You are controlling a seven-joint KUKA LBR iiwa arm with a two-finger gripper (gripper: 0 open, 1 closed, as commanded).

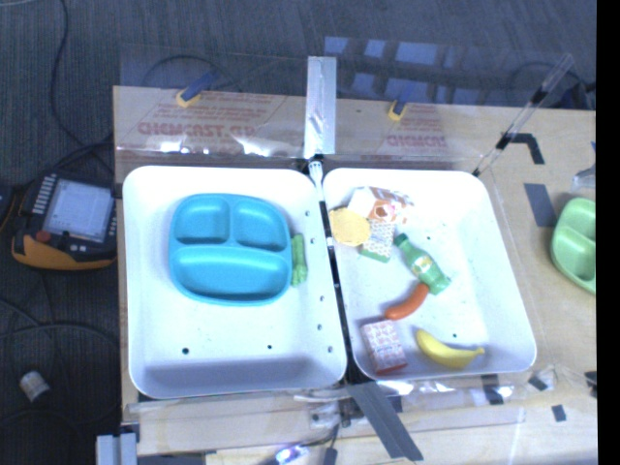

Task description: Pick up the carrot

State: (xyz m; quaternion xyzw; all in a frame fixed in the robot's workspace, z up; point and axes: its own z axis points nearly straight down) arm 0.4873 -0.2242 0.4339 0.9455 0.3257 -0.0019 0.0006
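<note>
One small carrot (pixel 407 301) in your right bin (pixel 506 260): probably light, stiff, slick plastic, so pinch across its middle.

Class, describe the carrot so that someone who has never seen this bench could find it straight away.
Start at the right-hand white bin of the two. Near the middle of its floor lies the carrot, a short orange-red piece set at a slant, just below the green bottle and up-left of the yellow banana. It is the bin's one orange-red item, and smaller than the banana.
</note>
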